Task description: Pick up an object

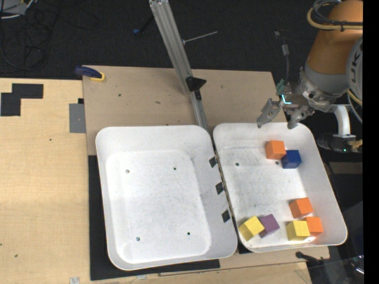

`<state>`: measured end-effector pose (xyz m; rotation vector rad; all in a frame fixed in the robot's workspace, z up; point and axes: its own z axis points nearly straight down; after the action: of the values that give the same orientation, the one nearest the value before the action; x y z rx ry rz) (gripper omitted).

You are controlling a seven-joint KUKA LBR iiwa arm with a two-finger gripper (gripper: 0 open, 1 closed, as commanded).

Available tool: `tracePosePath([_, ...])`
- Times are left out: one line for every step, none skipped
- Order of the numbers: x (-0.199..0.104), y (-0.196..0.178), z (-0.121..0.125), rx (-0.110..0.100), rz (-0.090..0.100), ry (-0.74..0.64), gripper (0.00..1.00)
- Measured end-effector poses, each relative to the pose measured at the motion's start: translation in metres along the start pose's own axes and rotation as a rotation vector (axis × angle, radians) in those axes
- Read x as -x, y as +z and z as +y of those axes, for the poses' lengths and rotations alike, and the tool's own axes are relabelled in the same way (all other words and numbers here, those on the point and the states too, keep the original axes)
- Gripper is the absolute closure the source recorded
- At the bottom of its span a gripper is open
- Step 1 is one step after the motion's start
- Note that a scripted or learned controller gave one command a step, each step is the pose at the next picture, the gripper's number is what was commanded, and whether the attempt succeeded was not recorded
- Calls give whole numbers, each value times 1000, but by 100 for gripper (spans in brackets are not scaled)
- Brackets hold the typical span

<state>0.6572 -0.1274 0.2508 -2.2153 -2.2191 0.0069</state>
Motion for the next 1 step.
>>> tracePosePath([0,-3,1,4,-1,-3,0])
